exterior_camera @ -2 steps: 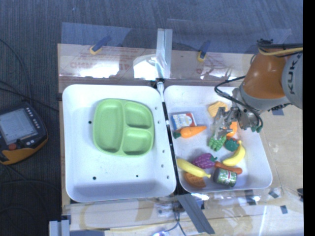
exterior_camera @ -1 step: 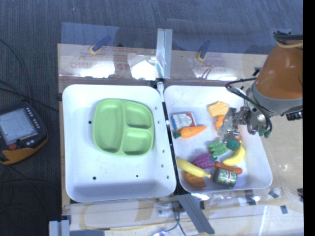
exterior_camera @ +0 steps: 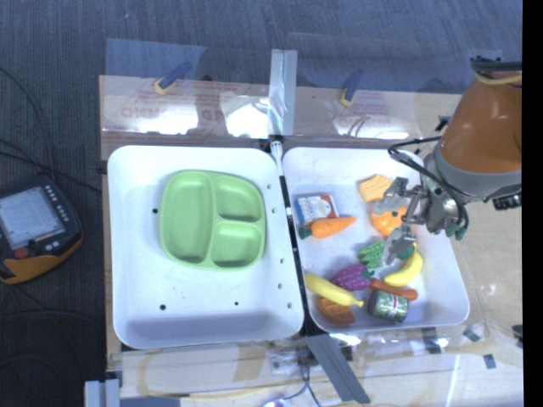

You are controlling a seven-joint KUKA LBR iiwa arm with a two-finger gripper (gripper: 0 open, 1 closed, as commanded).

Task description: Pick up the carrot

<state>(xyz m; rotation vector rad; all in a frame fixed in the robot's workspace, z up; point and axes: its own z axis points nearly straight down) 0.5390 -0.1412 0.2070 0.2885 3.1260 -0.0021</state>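
Hovering over the right white bin point(exterior_camera: 458, 308), the gripper point(exterior_camera: 405, 230), whose state I couldn't tell, needed to slide left toward the small orange plastic carrot point(exterior_camera: 333, 225) beside the blue-and-white carton point(exterior_camera: 315, 206).

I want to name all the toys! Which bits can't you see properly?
- Two-finger gripper, camera view: too small and cluttered to tell whether it is open or shut.
- Small orange toy: partly behind the gripper, so its kind is unclear.
- Brown toy: partly under the yellow banana.
- Orange toy carrot: fully visible.

Green plate point(exterior_camera: 212, 219), banana point(exterior_camera: 408, 269), can point(exterior_camera: 388, 305)
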